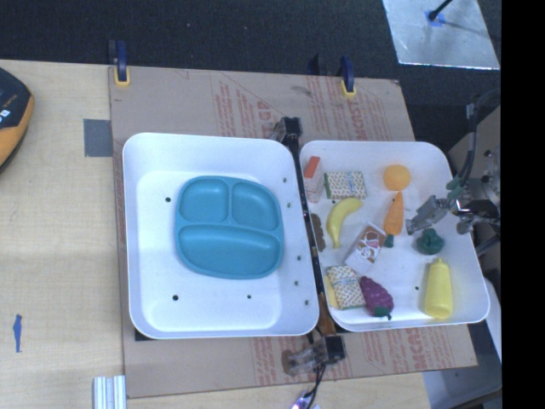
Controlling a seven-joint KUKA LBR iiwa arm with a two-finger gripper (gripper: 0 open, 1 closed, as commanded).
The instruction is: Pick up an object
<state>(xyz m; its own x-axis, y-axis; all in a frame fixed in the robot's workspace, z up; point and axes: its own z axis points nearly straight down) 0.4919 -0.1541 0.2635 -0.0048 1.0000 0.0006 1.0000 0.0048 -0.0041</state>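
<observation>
White left bin (145, 228): one blue divided plate (228, 227), well left of the claw. White right bin (426, 153): orange ball (396, 176), carrot (393, 214), banana (341, 218), two patterned packets (345, 183), small carton (369, 245), purple eggplant (376, 296), yellow bottle (438, 288), dark green item (429, 244). Claw (428, 214) at the bin's right side, carrot just to its left, green item just below. Fingers slightly parted, gripping nothing.

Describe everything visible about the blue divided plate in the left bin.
The blue divided plate is a rounded rectangle of what looks like smooth light blue plastic, split by raised ridges into three compartments: two smaller ones at the far side and one long one at the near side. It lies flat and right side up around the middle of the left bin, with nothing showing in its compartments.
</observation>
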